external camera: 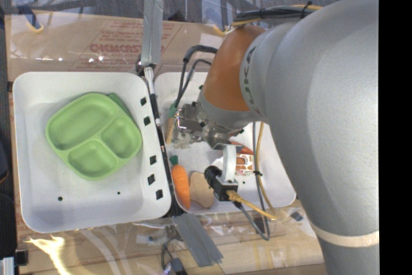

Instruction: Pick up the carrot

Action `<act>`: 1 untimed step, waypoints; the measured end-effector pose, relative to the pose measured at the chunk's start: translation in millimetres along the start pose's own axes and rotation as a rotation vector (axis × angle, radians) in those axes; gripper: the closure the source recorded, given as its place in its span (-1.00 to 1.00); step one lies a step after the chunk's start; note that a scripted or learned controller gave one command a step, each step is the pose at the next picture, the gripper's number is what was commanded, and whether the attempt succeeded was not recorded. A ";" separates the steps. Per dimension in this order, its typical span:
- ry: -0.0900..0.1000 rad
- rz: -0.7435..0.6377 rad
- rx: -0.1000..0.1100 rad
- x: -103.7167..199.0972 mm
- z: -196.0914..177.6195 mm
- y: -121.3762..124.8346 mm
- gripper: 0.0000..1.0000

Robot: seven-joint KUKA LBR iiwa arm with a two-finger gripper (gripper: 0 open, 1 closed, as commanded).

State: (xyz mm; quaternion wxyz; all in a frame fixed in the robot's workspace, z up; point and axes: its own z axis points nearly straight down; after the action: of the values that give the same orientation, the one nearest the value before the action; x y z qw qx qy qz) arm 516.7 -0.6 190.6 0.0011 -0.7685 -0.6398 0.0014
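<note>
Carrot (pixel 181 185) lies in the right bin (pixel 278 185), pressed along the divider wall, near its front corner, a tan lump (pixel 201 190) touching its far side. I judge that wall leaves little room on one side. Gripper (pixel 188 120) hangs further back from the carrot, not over it; jaws' state I cannot tell. Green tray (pixel 94 135) sits in the left bin (pixel 32 158), beyond the divider.

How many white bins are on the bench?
2. The left white bin holds a green plate. The right white bin holds the carrot, mostly under the arm.
</note>
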 end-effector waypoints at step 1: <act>0.001 -0.015 0.003 24.2 0.3 -46.5 1.00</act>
State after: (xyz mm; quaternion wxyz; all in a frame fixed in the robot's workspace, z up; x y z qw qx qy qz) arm 475.4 31.6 190.4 0.0026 -0.7638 -0.6455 0.0020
